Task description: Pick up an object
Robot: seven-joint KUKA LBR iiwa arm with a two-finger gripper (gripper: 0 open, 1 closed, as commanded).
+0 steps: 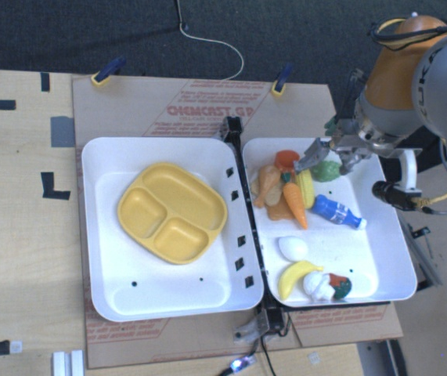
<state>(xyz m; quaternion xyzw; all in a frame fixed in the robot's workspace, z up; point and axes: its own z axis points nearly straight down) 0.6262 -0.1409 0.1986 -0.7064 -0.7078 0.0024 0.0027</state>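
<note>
The arm comes in from the right, and the pincer (329, 155) hangs over the far end of the right bin (391, 249), right on top of the cluster of toy food. Directly under it sits a green piece (326, 171), rounded, tucked against the far wall of that bin. That looks like the target, and the relation that matters is simple: the green piece lies straight below the pincer and a touch toward the near side, so the coming move is likely a short drop, not a sideways reach.

The pincer's dark fingers appear splayed to either side of the green piece, but whether they are wide apart or already pinching it cannot be told from this angle.

Just left of the green piece stands a yellow piece (306, 186), then an orange carrot (294, 202) whose long axis runs from the far side toward the near side, tip pointing nearer. A red piece (286, 160) and a tan piece (268, 183) crowd in beside it. A blue bottle (337, 211) lies to the near right, pointing down and right. Tight quarters, so a neighbour could get nudged.

Nearer the camera lie a white egg (291, 247), a banana (296, 276) and a white-and-red-and-green lump (326, 286), hard to name. The left bin (106, 288) carries a yellow divided plate (172, 211).

The green piece's far edge is hidden by the pincer.
</note>
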